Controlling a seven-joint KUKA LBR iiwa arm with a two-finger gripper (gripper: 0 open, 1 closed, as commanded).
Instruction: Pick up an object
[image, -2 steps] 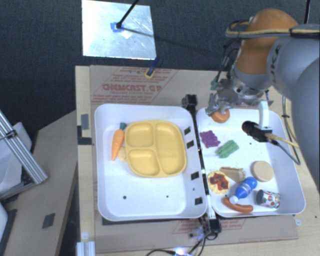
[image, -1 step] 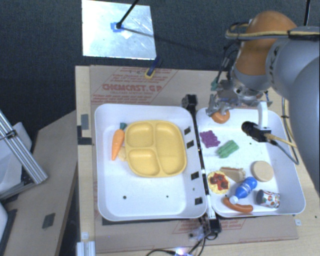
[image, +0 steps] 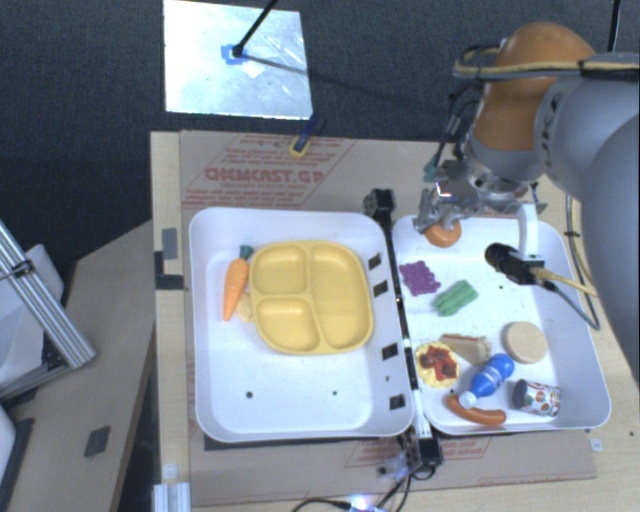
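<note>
A toy hot dog (image: 476, 410) lies well below the gripper (image: 441, 222), which is closed around a small orange fruit (image: 443, 235) in the right bin (image: 585, 345).

Pincer (image: 441, 216) partly covers orange obj (image: 443, 236); arm (image: 590, 110) cut by right edge.

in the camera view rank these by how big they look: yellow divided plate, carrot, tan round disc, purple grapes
1. yellow divided plate, by far the largest
2. carrot
3. tan round disc and purple grapes look about alike, so I won't rank them apart
</note>
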